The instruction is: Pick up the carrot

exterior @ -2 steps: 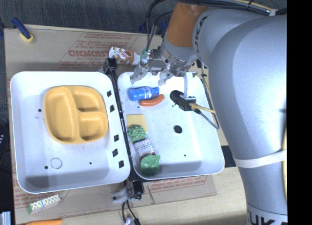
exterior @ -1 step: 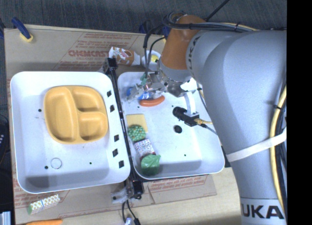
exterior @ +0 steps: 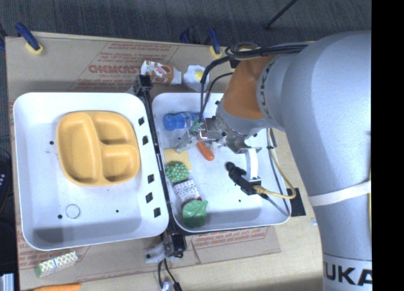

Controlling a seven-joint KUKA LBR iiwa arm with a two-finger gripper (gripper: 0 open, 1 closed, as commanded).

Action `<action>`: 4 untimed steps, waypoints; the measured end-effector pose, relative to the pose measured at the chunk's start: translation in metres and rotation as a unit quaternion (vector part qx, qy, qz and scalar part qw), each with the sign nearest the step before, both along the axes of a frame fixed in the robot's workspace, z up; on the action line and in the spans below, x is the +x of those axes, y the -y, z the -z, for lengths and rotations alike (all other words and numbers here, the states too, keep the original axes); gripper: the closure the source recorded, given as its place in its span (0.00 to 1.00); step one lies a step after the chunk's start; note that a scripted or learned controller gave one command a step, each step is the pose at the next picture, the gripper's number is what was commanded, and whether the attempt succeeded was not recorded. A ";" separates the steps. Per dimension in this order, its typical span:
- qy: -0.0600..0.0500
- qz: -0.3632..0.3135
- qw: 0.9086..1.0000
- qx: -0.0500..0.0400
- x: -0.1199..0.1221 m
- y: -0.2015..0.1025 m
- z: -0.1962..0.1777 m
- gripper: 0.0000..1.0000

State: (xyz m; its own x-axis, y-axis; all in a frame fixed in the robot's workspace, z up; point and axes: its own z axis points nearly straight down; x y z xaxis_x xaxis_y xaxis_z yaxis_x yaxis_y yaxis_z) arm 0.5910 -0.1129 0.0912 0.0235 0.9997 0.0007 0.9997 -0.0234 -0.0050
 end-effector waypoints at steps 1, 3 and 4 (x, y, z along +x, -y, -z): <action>-0.001 -0.002 1.000 0.000 0.000 0.000 -0.010 1.00; 0.001 0.054 0.999 0.000 -0.076 0.012 -0.126 1.00; -0.001 0.115 0.993 0.000 -0.115 -0.043 -0.118 1.00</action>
